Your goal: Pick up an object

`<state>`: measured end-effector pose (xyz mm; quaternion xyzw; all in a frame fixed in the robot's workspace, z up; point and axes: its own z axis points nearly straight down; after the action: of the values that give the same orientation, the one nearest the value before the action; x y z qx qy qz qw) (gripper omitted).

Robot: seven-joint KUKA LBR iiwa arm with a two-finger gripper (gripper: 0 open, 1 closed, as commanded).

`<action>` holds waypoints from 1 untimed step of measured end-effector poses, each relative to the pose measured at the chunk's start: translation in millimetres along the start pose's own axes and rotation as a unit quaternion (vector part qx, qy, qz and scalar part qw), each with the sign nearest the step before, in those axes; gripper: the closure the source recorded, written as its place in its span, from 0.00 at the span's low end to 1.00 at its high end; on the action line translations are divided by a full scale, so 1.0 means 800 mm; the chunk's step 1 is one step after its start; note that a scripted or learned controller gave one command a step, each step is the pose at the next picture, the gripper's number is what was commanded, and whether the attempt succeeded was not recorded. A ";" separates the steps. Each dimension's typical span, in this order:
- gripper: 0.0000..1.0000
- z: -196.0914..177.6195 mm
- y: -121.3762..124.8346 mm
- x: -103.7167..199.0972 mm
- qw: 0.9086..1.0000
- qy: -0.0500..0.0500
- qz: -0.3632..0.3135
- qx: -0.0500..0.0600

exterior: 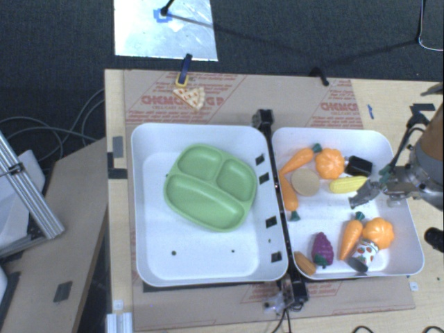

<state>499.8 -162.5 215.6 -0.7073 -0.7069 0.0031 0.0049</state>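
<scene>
Hovering over the right shallow white bin (401, 252), grey two-finger gripper (365, 195) apparently open, gripping nothing. Best lowered straight onto the yellow plastic corn cob (347, 184) just beside it, clear of the black block (359, 165).

You see a green divided plate (210, 186) lying in the left bin (149, 255). Toward twelve o'clock from it, a small yellow wedge (191, 97) rests on the cardboard sheet (291, 96) covering the table (69, 186). Beyond that at twelve, a shiny square sheet (139, 19) lies on dark carpet (41, 61).
</scene>
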 end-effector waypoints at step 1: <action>0.00 -0.008 0.004 0.001 1.000 -0.002 -0.002 -0.006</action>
<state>502.7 -162.0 221.9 -0.7059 -0.7083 -0.0005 -0.0007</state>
